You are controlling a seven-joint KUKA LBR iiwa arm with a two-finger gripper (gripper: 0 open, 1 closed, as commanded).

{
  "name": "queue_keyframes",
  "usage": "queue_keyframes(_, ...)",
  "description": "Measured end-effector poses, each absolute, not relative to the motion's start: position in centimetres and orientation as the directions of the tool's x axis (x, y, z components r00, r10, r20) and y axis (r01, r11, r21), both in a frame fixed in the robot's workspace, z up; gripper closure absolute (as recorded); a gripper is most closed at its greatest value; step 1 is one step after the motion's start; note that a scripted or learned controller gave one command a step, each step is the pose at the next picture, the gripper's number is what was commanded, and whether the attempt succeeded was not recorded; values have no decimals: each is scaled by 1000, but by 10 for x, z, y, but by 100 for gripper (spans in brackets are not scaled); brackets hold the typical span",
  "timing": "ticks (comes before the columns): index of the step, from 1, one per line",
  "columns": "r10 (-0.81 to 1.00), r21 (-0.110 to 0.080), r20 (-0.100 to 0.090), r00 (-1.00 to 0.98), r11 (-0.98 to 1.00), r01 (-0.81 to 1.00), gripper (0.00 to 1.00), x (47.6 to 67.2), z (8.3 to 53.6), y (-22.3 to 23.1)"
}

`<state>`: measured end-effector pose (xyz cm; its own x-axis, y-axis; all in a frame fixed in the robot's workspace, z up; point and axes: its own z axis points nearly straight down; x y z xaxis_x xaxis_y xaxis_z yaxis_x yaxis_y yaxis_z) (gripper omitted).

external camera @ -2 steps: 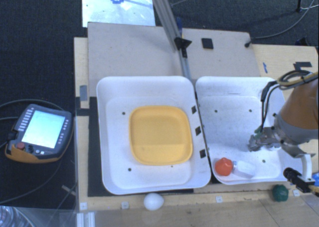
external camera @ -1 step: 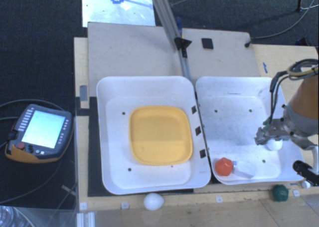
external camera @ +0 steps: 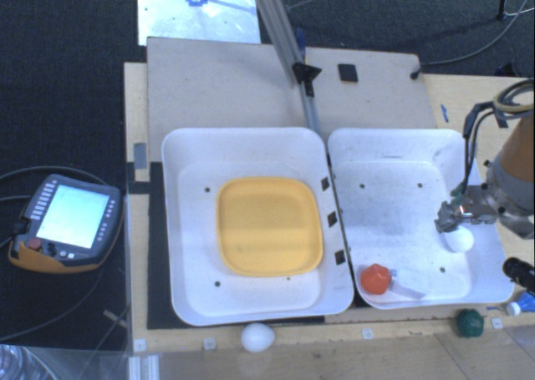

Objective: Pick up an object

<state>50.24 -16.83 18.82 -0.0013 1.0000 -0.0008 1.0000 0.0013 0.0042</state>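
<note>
My fingers [external camera: 449,221], grip state unclear, hover just above a white ball [external camera: 459,240], poised for picking it up.

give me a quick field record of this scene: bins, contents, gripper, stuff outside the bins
left bin: holds a yellow square plate, lying flat
right bin: holds an orange ball near the front wall and a white egg-shaped object at the right side
gripper: low in the right bin, just above the white egg-shaped object; grasp not confirmed
outside bins: white egg on the bench in front of the left bin; dark green ball at front right; teach pendant at left
</note>
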Motion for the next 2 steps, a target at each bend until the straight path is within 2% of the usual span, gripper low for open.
queue_keyframes(1,1000,4,-1,-1,1,1000,100,498,232,-170)
queue_keyframes(2,1000,1,1,-5,5,1000,100,494,230,-109)
